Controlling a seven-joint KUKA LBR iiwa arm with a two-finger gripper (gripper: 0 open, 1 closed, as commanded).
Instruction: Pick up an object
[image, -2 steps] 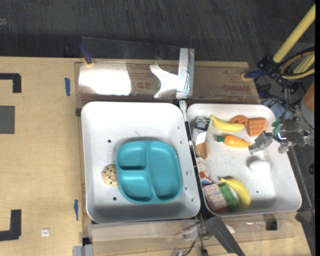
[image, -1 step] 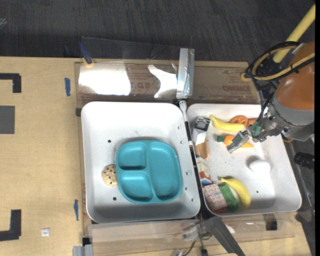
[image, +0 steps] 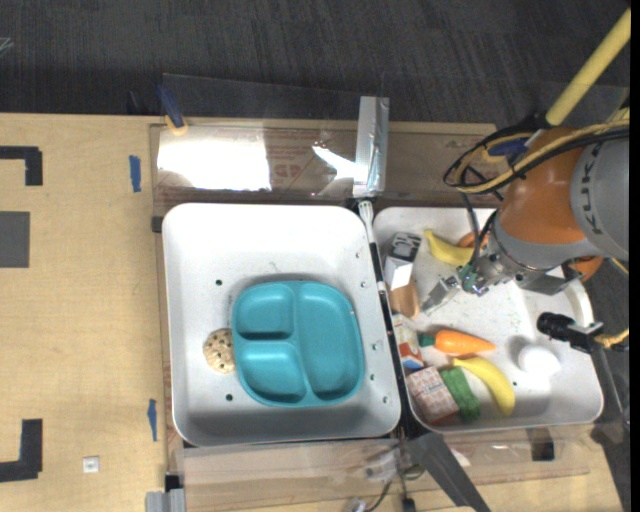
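Note:
My gripper (image: 441, 291) hangs over the upper left part of the right bin (image: 575, 405), reaching in from the right. Just above it lies a small yellow banana-like piece (image: 446, 248). A brown object (image: 404, 298) sits to its left by the bin wall. Below it lie an orange carrot (image: 463, 342), a yellow banana (image: 493, 383), a green item (image: 462, 394) and a small printed box (image: 429, 392). I see nothing held in the gripper.
The left bin (image: 190, 250) holds a teal divided plate (image: 297, 340) with a speckled cookie (image: 219, 350) at its left edge. A grey-black packet (image: 404, 245) lies in the right bin's upper left corner, and a white lump (image: 536, 358) sits near its right side.

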